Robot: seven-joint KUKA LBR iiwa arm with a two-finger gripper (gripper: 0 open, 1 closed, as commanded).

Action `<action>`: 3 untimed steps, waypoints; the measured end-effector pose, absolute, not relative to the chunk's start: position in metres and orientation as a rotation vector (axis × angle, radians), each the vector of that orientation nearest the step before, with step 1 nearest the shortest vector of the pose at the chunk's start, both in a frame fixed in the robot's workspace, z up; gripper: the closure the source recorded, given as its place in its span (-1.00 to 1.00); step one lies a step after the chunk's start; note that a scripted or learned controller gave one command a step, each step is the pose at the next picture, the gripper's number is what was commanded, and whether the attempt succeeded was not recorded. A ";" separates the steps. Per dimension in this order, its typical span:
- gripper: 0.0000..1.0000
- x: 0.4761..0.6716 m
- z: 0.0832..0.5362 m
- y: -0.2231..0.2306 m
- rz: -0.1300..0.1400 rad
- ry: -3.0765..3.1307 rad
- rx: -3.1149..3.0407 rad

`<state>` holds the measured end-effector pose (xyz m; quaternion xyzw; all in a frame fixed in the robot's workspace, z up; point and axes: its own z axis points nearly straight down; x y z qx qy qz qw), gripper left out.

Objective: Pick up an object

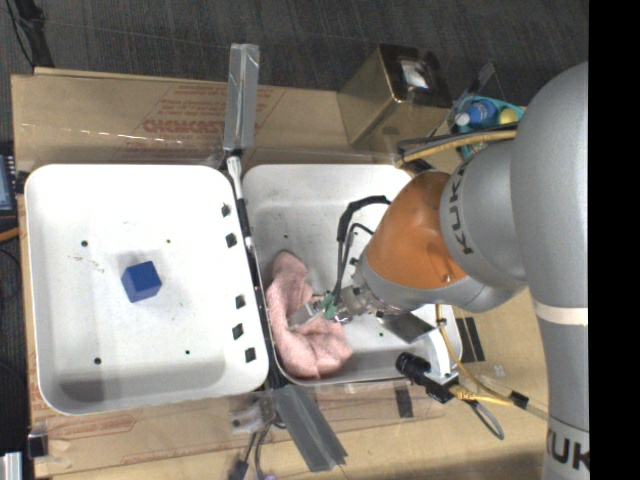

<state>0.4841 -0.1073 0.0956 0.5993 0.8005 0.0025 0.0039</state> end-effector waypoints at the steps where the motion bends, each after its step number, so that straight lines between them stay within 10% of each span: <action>1: -1.00 0.531 0.095 -0.100 0.002 2.368 2.059; 2: 1.00 0.531 0.104 -0.098 0.004 2.379 2.054; 3: -1.00 0.531 0.105 -0.098 0.003 2.378 2.053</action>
